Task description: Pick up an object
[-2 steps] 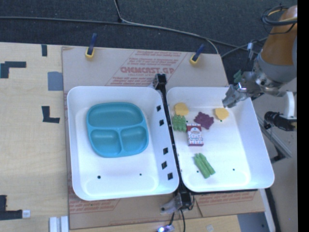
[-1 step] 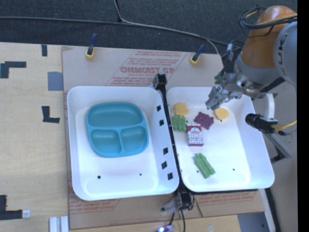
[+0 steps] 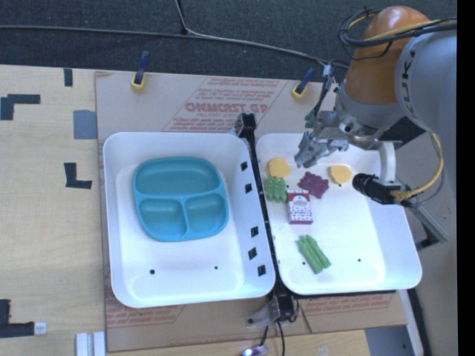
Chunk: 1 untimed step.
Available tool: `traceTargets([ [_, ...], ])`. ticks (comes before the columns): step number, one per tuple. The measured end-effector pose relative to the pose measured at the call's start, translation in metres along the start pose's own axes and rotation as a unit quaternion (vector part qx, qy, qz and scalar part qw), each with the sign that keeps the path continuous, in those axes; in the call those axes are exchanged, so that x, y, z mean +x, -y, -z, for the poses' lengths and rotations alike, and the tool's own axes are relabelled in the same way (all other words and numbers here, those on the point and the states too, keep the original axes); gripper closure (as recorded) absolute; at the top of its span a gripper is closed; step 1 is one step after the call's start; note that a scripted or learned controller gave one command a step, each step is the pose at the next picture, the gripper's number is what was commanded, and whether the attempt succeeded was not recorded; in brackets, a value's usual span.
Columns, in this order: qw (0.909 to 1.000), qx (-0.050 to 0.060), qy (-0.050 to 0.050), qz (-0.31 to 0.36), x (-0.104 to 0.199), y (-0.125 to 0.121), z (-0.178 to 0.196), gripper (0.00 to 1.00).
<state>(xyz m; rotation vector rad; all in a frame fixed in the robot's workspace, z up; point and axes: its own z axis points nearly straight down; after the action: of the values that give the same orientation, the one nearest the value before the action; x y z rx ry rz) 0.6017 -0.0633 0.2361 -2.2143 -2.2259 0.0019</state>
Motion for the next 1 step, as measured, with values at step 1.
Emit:
traceTargets([
  [1,1.0000,0.000,0.001,0.000,0.0548,-0.0089,-0.0139,1.00],
])
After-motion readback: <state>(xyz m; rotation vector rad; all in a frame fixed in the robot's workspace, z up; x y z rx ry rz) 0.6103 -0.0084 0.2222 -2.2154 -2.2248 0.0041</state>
